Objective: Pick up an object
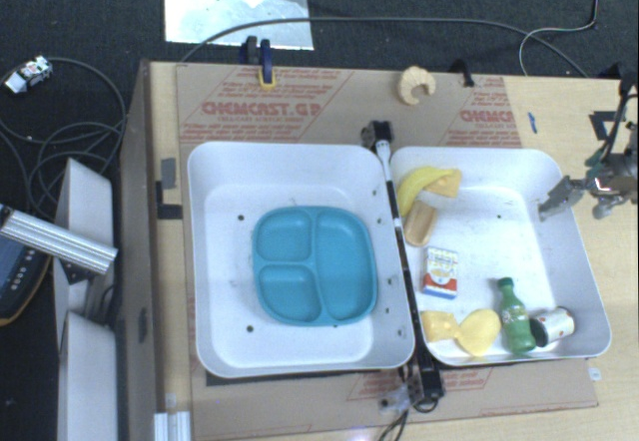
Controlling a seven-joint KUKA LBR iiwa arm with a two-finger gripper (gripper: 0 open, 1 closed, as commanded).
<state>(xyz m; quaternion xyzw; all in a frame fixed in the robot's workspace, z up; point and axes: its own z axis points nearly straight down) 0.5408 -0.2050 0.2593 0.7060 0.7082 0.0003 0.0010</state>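
The right bin [559,259] holds several items. A yellow banana [421,185] lies at its far left corner with a tan bread-like piece [420,222] just below it. A small red, white and blue carton [440,272] sits in the middle. Along the near wall lie two yellow pieces [461,327], a green bottle [514,314] and a silver can [554,325]. My gripper [577,206] hangs over the bin's right rim at the view's right edge, open, with nothing between its fingers, well apart from every item.
The left bin [215,229] carries a blue divided plate [314,264]. A clamp bar [391,200] runs between the bins. A tan lump [416,85] and a blue and yellow clamp [262,60] lie on the board behind the bins.
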